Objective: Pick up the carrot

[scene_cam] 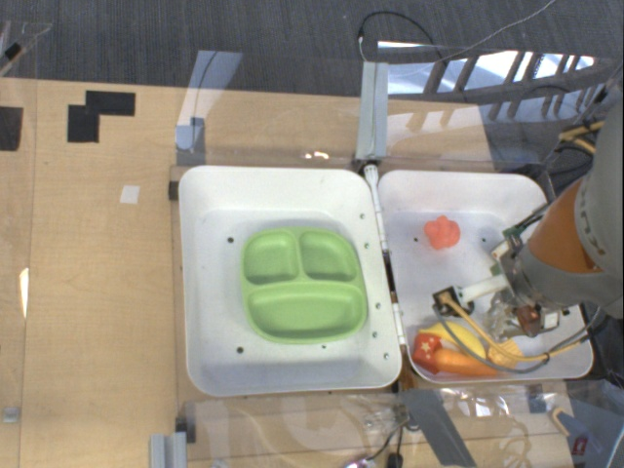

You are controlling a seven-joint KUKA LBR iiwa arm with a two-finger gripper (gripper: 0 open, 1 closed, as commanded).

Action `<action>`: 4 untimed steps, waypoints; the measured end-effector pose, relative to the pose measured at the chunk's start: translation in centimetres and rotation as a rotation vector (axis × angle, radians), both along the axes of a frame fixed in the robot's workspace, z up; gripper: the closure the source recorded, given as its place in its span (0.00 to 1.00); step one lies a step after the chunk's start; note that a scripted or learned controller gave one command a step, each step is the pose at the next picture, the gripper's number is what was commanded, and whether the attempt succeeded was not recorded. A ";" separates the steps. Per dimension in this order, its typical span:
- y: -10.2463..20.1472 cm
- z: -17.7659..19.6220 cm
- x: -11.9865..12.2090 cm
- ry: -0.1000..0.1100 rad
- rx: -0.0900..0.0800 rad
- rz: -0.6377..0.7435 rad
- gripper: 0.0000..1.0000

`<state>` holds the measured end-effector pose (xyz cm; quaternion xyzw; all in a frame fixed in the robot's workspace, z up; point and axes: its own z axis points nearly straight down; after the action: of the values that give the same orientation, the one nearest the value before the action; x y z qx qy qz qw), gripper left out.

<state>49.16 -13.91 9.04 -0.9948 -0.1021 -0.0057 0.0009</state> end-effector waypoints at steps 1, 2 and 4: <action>0.3 6.4 -0.3 0.007 -0.005 0.447 1.00; 5.3 0.0 -0.2 0.000 -0.004 0.103 1.00; -2.1 -0.1 0.0 -0.003 -0.006 -0.002 0.00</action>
<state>49.11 -15.99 8.95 -0.9948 -0.1013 -0.0067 -0.0023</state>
